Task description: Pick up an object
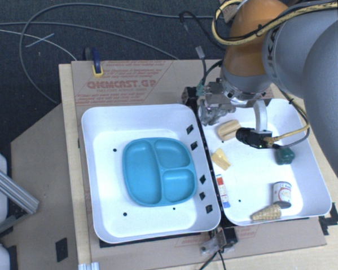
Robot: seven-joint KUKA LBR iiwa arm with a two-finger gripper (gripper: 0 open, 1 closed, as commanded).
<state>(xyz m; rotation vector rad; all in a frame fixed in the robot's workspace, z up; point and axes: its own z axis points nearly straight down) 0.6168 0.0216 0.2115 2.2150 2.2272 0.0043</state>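
My gripper (212, 113) hangs over the far left corner of the right bin (306, 169), close to the wall shared by the two bins. Just to its right lies a tan bread-shaped block (228, 128). A yellow cheese wedge (220, 159) lies a little nearer along the left wall. Further off in the same bin are a dark green object (285, 155), a small can (281, 192), an ice cream cone (266, 213) and a thin white tube with red and blue marks (222, 191). The arm's wrist hides the bin's far edge.
The left bin (102, 163) holds a blue divided plate (159, 170) at its middle. Both bins rest on a cardboard sheet (126, 77). Cables run over the dark floor at the back left.
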